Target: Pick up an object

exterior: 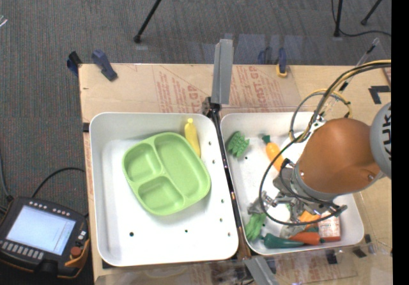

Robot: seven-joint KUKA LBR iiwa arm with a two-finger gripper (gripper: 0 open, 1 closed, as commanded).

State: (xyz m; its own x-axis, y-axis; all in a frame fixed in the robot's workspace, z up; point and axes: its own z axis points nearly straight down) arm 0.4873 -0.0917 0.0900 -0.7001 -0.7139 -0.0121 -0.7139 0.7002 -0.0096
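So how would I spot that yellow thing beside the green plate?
Find the left white bin, which holds a green divided plate. At the plate's far right edge, against the bin's wall, lies a small yellow squeeze bottle. It is that bin's one yellow item.

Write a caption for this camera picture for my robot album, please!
The robot's gripper reaches into the right bin of toy food, while a green divided plate sits in the left bin.

Right bin (243,169) — small toy foods: green broccoli (238,144), orange carrot (273,151), green pieces near the front
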